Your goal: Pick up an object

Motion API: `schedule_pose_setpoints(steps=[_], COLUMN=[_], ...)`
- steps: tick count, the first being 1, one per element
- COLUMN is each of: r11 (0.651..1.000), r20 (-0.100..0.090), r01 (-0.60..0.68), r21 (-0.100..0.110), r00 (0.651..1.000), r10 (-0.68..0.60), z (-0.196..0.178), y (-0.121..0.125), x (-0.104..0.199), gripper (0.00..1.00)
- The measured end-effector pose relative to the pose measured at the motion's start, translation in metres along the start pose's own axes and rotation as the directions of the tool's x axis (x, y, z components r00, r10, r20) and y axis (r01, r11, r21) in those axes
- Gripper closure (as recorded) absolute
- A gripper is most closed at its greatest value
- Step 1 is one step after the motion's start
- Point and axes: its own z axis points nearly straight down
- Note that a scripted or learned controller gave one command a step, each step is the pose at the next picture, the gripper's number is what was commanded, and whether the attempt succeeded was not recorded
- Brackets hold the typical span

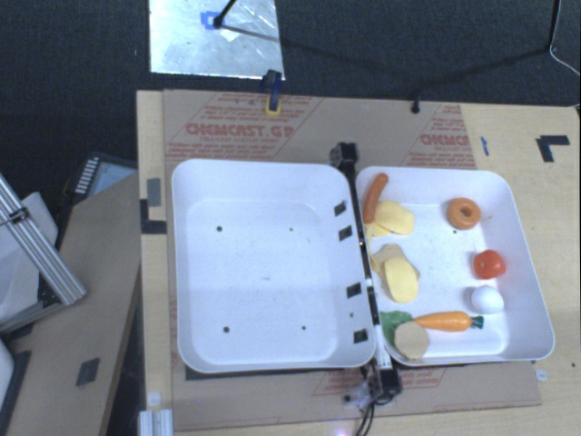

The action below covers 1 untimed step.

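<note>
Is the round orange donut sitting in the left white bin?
No, the round orange donut lies in the right white bin, near its far edge.

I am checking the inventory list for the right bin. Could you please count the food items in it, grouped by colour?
Orange: 3, the sausage, the doughnut and the carrot
Yellow: 3, two pieces and a paler slice
Red: 1, the tomato
White: 1, the egg
Green: 1, the leaf
Tan: 1, the round slice
Total: 10
</note>
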Motion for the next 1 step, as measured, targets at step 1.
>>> schedule_pose_setpoints(steps=[1], r11=[1.0], r20=[0.004], r01=[0.004], r21=[-0.008], r00=[1.0], r10=[-0.004], z=[-0.045], y=[0.0601], x=[-0.0163], gripper=[1.0])
